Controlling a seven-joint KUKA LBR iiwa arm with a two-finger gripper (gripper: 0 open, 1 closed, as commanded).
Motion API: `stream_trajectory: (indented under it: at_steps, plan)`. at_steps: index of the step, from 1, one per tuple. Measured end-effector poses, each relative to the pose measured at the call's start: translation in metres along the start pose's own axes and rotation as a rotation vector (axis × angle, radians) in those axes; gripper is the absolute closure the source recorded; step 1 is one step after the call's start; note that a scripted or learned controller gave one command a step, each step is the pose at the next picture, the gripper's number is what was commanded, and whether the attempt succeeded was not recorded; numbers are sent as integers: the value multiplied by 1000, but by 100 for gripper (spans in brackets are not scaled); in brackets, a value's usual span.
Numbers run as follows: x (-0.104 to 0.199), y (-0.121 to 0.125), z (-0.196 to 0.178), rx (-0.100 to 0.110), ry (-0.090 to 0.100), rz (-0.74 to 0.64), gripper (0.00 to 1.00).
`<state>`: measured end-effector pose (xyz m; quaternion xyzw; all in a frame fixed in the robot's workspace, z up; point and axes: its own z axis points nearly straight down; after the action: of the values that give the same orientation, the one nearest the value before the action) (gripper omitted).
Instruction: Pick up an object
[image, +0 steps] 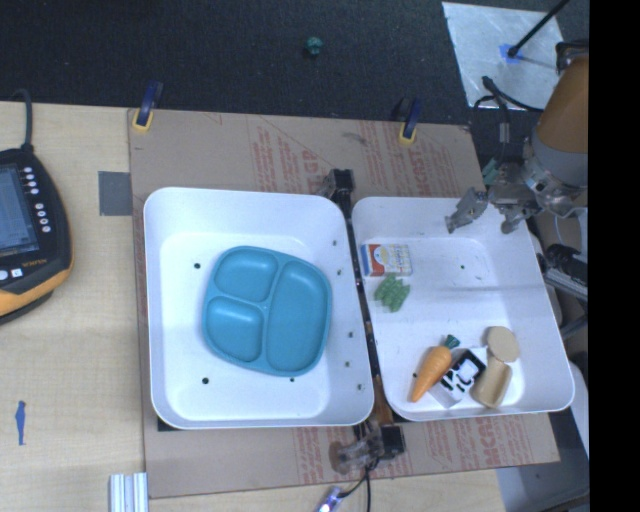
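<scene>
Down below the jaws, well apart from them, a toy carrot (432, 371) lies in the right bin (520, 290) beside a black-and-white block (462, 377). Above the bin's far edge the gripper (490, 212) hangs with jaws spread, pinching nothing.

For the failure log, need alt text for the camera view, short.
The grey arm's pincer hangs open above the far right corner of the right shallow white bin, holding nothing. That bin contains a small red-and-white box, a green leafy toy, an orange toy carrot, a black-and-white block and a tan bread-like piece; the left white bin holds a blue divided plastic plate.
</scene>
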<state>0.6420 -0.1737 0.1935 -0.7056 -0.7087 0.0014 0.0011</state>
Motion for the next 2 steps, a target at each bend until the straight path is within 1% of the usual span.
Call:
stream_trajectory:
  at_steps: [1,2]
  plan:
    - [64,-74,-9,1,-1,-3,0]
    - [43,-135,55,1,0,-1,0]
